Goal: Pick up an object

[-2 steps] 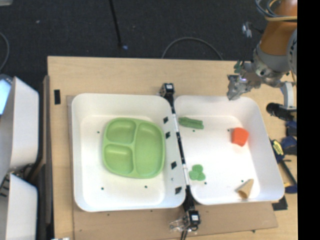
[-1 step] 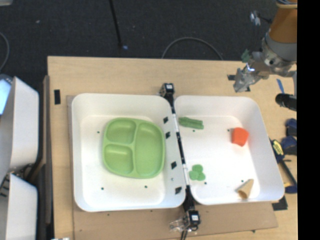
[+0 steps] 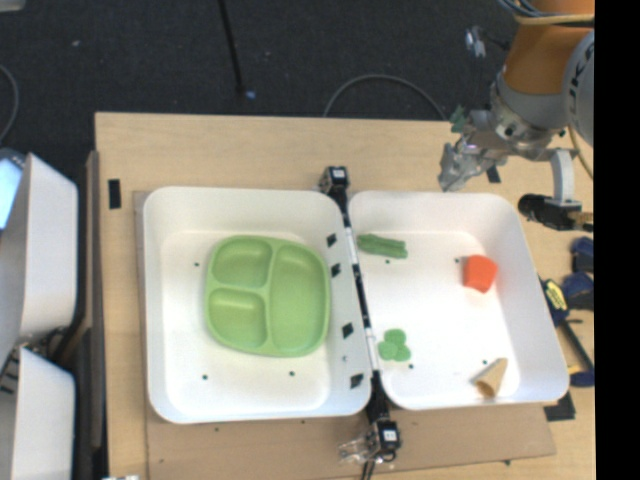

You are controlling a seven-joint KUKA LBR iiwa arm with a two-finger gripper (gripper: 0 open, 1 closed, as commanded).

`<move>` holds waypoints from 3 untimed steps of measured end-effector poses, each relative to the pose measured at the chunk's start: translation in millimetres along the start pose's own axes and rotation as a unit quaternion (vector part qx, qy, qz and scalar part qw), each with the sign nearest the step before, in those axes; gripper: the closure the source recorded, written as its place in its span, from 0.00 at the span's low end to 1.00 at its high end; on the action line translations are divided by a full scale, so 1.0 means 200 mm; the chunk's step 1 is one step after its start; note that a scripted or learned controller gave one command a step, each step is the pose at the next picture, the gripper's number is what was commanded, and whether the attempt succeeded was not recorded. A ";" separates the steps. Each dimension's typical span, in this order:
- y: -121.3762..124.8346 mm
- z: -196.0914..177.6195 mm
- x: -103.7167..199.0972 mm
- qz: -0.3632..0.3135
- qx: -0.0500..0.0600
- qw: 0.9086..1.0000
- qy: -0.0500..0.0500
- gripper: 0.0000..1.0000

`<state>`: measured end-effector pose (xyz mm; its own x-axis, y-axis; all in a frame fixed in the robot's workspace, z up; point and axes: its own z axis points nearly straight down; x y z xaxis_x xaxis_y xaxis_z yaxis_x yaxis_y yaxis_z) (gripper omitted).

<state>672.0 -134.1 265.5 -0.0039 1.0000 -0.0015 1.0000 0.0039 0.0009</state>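
Observation:
The right bin [image 3: 520, 230] holds several small objects: an orange block [image 3: 480, 273] at the right, a long green piece [image 3: 382, 246] near the far left corner, a round green piece [image 3: 394, 345] near the front left, and a tan cone-like piece [image 3: 491, 375] at the front right. My gripper [image 3: 458, 173] hangs above the bench just beyond the right bin's far rim, apart from every object. Nothing shows between its fingers.
The left bin [image 3: 165, 268] carries a light green divided plate [image 3: 268, 295]. A divider strip with black clips [image 3: 352, 298] joins the two bins. Blue and black tools [image 3: 572, 286] lie on the bench to the right of the right bin.

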 end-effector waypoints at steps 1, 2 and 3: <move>0.00 -0.03 0.28 -0.001 0.000 1.000 0.001 1.00; 0.05 -0.04 0.53 -0.001 -0.001 1.000 0.000 1.00; 0.07 0.03 0.82 -0.001 0.001 1.000 0.001 1.00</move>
<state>686.0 29.3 258.8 -0.0069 1.0000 0.0005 1.0000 0.0069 -0.0003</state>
